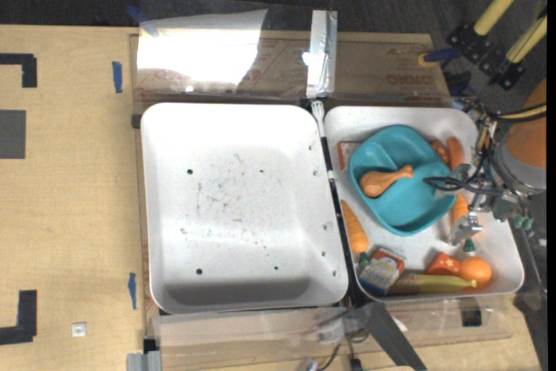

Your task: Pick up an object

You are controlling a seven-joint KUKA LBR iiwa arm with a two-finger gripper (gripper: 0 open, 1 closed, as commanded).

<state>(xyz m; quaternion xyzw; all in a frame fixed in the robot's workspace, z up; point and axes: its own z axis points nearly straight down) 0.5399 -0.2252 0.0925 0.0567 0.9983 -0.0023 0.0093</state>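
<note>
Arm at the right bin's far-right rim, above a cluttered load.

The bench carries two white bins: the left bin sits just beside the right bin, the landmark here. Inside the right bin, a blue divided dish fills the upper middle, with a tan drumstick-shaped toy lying in it. An orange carrot lies against the bin's left wall, a small printed packet near its lower left, a yellow stick and an orange-red toy along its lower edge. The claw hangs over the bin's right side; whether it is wide or narrow cannot be told.
</note>
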